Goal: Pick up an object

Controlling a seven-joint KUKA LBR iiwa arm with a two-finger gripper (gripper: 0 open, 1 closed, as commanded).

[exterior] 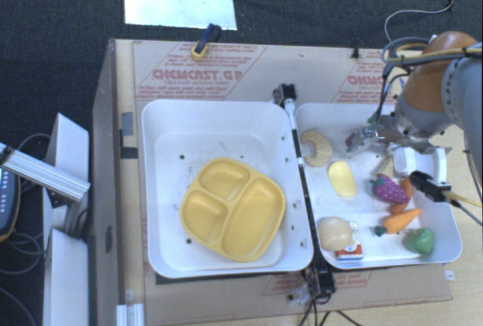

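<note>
Pincer (362,138) is seen low over the rear part of the right bin (453,245), its metal tips pointing toward the divider; whether it is apart or together cannot be told. Nothing can be made out between its tips. Just beside it, toward the divider, a tan croissant-shaped piece (316,147) is found, and a pale yellow piece (342,179) lies nearer the front. Purple grapes (389,189), an orange carrot (400,220), a green piece (419,241) and a cream round piece (336,233) are also held in that bin. In the left bin (162,166) a yellow divided plate (232,208) is laid.
</note>
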